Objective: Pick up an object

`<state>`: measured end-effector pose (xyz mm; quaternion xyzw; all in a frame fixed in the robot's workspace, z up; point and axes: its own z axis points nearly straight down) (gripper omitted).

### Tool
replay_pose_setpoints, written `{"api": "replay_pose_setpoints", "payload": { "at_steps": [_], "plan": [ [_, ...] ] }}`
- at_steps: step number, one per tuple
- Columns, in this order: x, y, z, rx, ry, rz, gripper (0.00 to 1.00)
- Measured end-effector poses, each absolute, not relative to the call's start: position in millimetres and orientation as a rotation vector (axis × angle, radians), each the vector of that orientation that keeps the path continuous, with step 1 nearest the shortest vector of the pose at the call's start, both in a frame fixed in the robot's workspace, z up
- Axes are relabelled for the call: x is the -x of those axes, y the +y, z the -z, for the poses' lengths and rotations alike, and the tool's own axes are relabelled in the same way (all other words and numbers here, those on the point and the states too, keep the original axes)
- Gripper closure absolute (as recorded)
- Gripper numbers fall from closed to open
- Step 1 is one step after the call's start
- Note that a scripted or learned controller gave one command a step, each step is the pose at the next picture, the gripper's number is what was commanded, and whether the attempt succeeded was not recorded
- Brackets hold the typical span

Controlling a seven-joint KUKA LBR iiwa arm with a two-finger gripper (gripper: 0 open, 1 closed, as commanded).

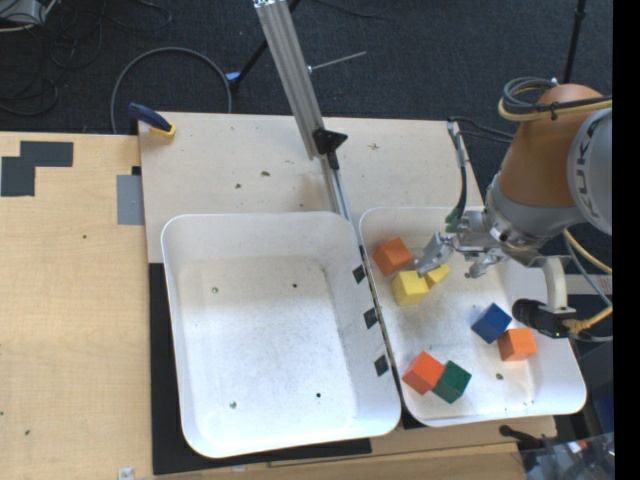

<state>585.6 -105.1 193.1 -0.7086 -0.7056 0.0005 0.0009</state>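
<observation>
Several blocks lie in the right bin [560, 393]. An orange block [392, 255] and a yellow block [409, 288] sit near its left wall, with a smaller yellow block [438, 275] touching the larger one. A blue block [491, 322] and an orange block [517, 344] lie to the right. A red-orange block [424, 371] and a green block [452, 381] sit together at the front. My gripper [456, 261] hangs low over the bin's back half, open. Its left finger [432, 259] is just above the small yellow block, and nothing is held between the fingers.
The left bin [190, 268] lies beside the right one, with black clips along the shared wall. A slanted aluminium bar [295, 68] rises behind the bins. Cables trail from the arm's wrist at the right.
</observation>
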Motion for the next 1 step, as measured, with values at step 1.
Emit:
{"api": "replay_pose_setpoints", "payload": {
  "at_steps": [1],
  "plan": [
    [-576.2, -103.3, -101.9, 2.22, -2.222, -0.001, 0.0]
  ]
}}
